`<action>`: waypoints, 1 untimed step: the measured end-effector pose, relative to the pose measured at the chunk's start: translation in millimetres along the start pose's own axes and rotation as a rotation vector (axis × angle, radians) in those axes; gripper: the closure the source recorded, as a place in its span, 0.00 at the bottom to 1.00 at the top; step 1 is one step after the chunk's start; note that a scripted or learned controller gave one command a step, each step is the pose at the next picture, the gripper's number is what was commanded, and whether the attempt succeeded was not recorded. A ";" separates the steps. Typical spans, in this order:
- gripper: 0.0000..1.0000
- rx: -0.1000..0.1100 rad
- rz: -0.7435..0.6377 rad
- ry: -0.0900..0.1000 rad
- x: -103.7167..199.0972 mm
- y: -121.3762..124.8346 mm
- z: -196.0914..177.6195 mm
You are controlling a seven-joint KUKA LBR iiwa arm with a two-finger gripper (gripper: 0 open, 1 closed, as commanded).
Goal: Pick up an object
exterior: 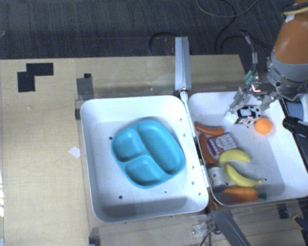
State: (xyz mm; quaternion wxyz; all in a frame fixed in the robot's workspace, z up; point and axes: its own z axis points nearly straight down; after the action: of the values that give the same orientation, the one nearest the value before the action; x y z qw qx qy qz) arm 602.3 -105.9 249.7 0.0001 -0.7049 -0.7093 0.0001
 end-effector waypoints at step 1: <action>0.00 -0.003 -0.077 0.000 -18.7 23.2 146.7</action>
State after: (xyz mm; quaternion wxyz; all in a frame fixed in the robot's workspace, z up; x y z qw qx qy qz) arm 625.7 -124.5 103.0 -0.0007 -0.6771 -0.7359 -0.0010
